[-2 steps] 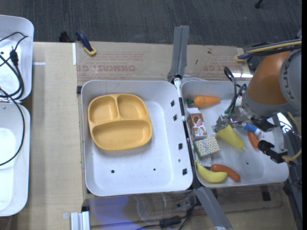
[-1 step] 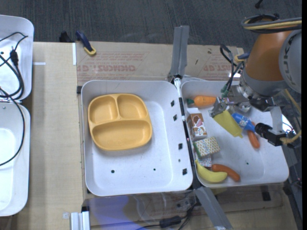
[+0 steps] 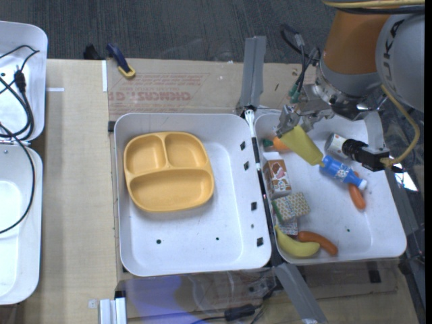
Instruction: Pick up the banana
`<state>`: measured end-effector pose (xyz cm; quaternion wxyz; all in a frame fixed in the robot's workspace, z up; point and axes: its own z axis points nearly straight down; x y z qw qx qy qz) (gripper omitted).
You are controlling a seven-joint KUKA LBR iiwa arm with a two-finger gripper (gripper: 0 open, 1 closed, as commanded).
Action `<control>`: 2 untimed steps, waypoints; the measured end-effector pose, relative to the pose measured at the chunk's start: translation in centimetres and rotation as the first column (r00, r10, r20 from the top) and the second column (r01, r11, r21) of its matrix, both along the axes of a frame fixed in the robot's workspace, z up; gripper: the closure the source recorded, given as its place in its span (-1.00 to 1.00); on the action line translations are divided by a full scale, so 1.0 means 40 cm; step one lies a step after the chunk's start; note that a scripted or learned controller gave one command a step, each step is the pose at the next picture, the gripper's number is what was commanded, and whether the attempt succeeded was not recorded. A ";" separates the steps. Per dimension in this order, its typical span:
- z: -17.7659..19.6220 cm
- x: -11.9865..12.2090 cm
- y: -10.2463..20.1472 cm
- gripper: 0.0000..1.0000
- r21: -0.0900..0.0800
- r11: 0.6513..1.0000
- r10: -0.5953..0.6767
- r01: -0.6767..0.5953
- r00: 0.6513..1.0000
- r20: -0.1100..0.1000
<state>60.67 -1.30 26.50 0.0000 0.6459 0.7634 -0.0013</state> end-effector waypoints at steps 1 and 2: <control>-0.147 -0.079 0.078 1.00 0.001 1.000 0.029 -0.029 1.000 -0.002; -0.186 -0.029 0.046 1.00 -0.001 0.999 0.053 -0.053 0.999 0.000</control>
